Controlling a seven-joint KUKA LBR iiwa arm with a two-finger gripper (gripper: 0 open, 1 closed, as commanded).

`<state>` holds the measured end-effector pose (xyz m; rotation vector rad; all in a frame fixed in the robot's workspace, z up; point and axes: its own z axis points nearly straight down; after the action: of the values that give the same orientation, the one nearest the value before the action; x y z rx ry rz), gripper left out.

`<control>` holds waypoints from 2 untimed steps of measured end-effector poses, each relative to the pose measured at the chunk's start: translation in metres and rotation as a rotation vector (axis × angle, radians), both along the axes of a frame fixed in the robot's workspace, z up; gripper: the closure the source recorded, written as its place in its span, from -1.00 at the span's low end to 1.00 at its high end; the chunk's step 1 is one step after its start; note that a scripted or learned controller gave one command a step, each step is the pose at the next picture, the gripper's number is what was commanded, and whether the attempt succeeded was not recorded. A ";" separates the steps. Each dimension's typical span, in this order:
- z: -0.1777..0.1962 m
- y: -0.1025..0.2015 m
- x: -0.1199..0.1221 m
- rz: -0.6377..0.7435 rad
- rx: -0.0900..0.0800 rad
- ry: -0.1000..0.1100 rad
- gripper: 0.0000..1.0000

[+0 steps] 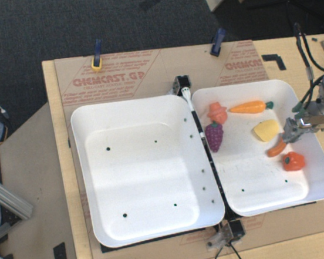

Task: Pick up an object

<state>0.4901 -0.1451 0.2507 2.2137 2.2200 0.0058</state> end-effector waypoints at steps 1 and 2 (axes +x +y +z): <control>-0.023 0.009 -0.011 -0.003 0.003 0.010 1.00; -0.045 -0.022 -0.012 -0.006 0.002 0.011 1.00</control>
<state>0.4785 -0.1667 0.2060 2.2269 2.2197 -0.0034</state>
